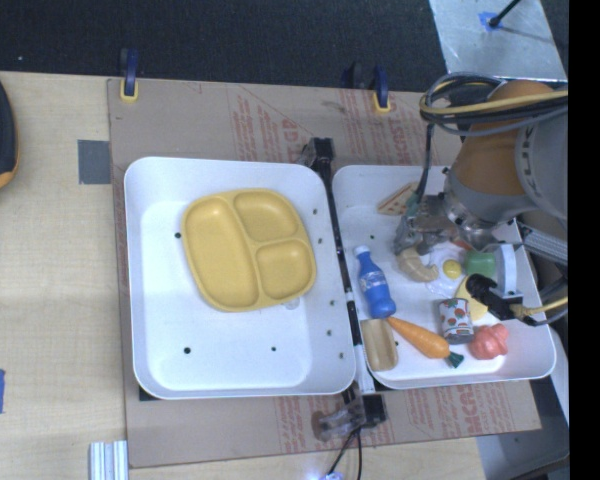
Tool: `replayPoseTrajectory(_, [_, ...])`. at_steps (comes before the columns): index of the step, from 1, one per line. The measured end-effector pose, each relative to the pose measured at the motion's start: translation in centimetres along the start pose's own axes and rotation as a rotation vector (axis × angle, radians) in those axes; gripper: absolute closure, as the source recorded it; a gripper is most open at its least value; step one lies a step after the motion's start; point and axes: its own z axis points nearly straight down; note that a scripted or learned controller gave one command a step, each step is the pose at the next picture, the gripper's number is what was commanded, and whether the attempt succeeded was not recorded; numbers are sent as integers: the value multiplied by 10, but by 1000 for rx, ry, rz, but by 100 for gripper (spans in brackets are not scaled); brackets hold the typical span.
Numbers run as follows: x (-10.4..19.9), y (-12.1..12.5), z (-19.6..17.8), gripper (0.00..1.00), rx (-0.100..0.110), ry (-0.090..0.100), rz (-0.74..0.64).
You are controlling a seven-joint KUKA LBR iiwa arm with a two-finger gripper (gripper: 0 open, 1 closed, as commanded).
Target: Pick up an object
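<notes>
We look down from one fixed camera above the pale wooden bench (50, 268), at a slant, far enough to take in both shallow white plastic bins (160, 368), grey orange-banded arm (500, 158) entering from our right

arm (510, 158): cut by right edge | pincer (420, 236): tips indistinct

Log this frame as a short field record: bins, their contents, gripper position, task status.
left bin: holds a yellow divided plate
right bin: blue bottle, carrot, small can, red item, green item, tan piece
gripper: low over the right bin's upper part, beside the tan piece
fingers: state unclear
task status: nothing seen held; no object lifted yet
</notes>
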Motion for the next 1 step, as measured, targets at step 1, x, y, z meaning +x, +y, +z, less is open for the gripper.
replayPoseTrajectory(1, [72,-35,-87,100,-8,4,-8])
